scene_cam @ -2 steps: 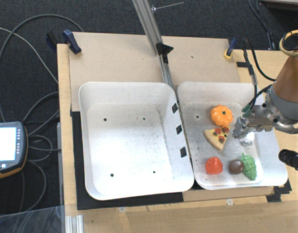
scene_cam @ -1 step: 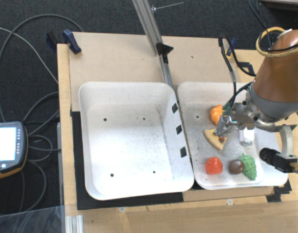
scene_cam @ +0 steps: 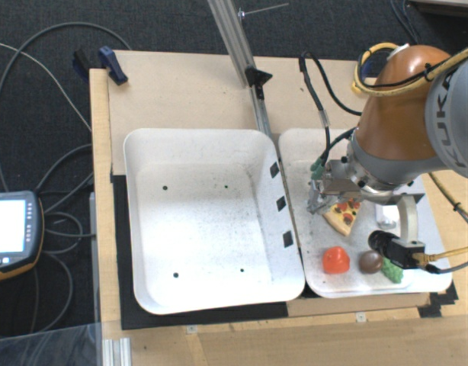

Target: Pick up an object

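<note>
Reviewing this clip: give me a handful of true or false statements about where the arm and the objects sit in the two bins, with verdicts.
1. The arm reaches over the right bin. True.
2. The claw hangs close beside a pizza slice toy. True.
3. A red object lies in the left bin. False: it lies in the right bin, near the front edge.
4. A brown round object sits to the right of the red object in this view. True.
5. The pizza slice toy rests outside both bins, on the bench. False: it lies in the right bin.
</note>
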`<action>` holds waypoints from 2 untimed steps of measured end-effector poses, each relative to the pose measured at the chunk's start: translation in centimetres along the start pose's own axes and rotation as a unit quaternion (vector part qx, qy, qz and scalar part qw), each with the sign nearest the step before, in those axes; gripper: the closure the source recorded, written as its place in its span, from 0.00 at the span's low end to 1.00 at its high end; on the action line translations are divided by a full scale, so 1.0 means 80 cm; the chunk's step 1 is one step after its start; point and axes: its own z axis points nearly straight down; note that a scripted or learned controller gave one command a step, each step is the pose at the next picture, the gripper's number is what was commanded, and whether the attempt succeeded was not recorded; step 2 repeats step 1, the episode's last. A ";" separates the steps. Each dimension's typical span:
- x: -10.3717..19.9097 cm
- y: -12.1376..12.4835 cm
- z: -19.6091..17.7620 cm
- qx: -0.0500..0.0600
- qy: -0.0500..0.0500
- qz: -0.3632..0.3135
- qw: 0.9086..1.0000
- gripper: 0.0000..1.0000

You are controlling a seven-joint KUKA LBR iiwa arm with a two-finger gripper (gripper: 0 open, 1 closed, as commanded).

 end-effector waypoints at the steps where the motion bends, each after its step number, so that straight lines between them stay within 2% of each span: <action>1: 0.068 -0.016 0.012 0.000 0.000 0.000 1.000 1.00; 2: 0.068 -0.016 0.012 0.000 0.000 0.000 1.000 1.00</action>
